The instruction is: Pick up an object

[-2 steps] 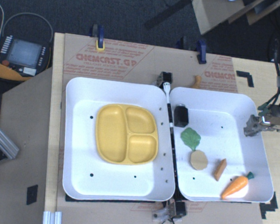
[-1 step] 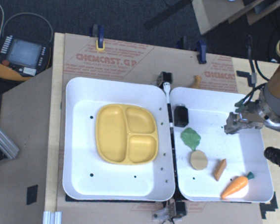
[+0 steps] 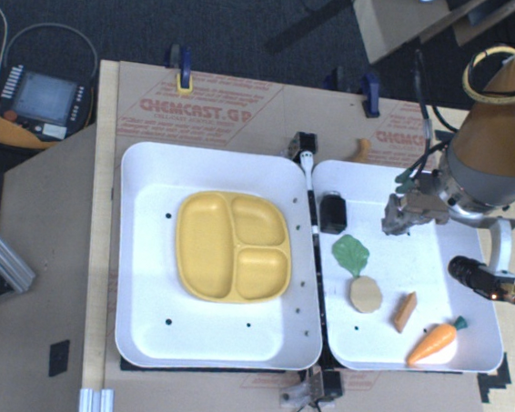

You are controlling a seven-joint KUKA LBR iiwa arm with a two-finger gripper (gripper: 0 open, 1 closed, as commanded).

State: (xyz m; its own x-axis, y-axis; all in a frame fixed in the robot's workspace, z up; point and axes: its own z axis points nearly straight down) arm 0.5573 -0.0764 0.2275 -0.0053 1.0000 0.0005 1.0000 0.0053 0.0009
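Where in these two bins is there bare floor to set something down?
Left bin: a bare margin runs all round the yellow divided plate, widest along its near and left sides. Right bin: crowded along the near left, where the green leaf, round beige piece, brown stick and carrot cluster. Its middle, below the pincer, is bare.

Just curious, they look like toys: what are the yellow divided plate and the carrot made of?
Yellow divided plate: likely molded plastic, matte, with smooth rounded compartment ridges. Carrot: probably plastic or rubbery toy food, uniformly orange with a slight sheen; can't tell which.
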